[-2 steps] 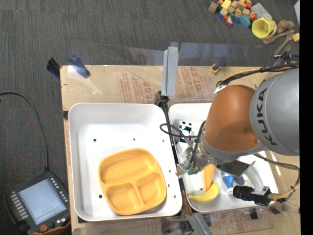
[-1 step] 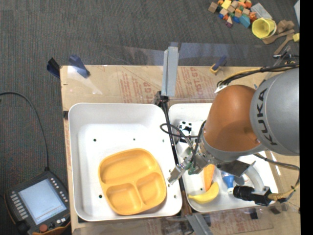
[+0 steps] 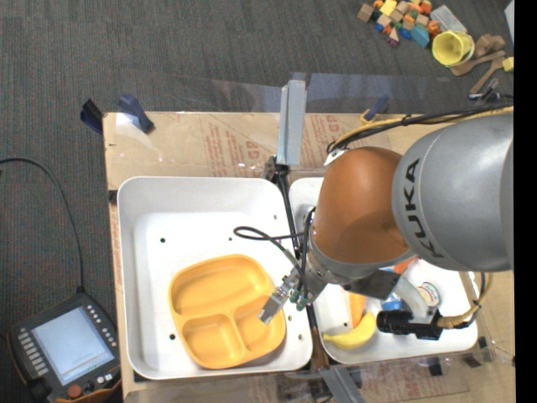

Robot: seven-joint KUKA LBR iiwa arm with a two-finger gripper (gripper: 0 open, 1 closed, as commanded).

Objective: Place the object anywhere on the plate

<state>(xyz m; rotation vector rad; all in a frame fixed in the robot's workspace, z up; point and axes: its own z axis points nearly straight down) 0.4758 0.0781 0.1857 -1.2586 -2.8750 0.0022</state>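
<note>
A yellow divided plate (image 3: 220, 307) lies in the left white bin (image 3: 151, 225), toward its front. My gripper (image 3: 277, 302) hangs low over the plate's right rim, close to the wall between the two bins. I see nothing held at its tip. A yellow banana (image 3: 354, 335) and an orange carrot-like piece (image 3: 358, 307) lie in the right bin (image 3: 470, 330), partly hidden under the arm. The arm's bulk covers most of that bin.
A white-and-red item (image 3: 425, 293) lies in the right bin beside the arm. A grey upright post (image 3: 292, 124) stands behind the bins. Loose coloured blocks (image 3: 401, 11) and a yellow cup (image 3: 452, 48) lie on the floor far back right.
</note>
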